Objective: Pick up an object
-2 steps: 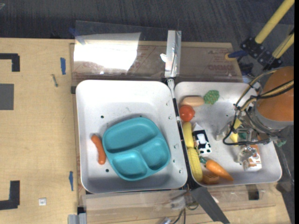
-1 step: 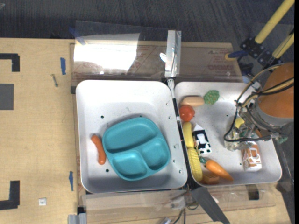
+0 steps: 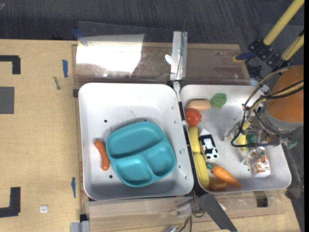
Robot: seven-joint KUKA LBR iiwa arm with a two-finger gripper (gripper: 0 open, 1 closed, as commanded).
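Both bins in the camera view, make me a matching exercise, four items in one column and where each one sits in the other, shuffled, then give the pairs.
Items:
1. teal divided plate
2. green broccoli piece
3. red tomato
4. orange carrot

Places:
A. right bin, near its front edge
B. middle of the left bin
C. right bin, near its back edge
D. right bin, by the wall shared with the left bin, just in front of the bread roll

Pairs: 1-B, 2-C, 3-D, 4-A

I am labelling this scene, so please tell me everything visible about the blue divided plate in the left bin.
The blue divided plate looks like smooth teal plastic, with rounded corners and three shallow compartments. It lies flat, right side up, turned slightly askew, on the floor of the left bin. An orange sausage-like toy lies along its left edge, about touching it.
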